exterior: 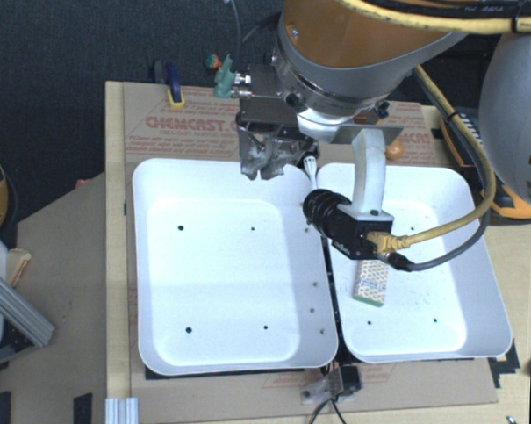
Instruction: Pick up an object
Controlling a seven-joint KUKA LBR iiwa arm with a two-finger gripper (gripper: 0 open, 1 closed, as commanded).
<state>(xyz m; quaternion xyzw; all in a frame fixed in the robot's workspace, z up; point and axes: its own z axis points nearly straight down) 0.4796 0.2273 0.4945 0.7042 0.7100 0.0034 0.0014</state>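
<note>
I am hovering my gripper (268,161) over the far rim of the left bin (210,283); how wide it is standing I cannot tell. The small packet (371,282) is lying rightward and nearer the camera, in the right bin (442,298), its long axis running roughly far-to-near.

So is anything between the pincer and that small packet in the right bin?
Nothing loose visible. The pincer is over the far rim of the left white bin; the small pale rectangular packet lies in the right white bin, past their adjoining walls.
</note>
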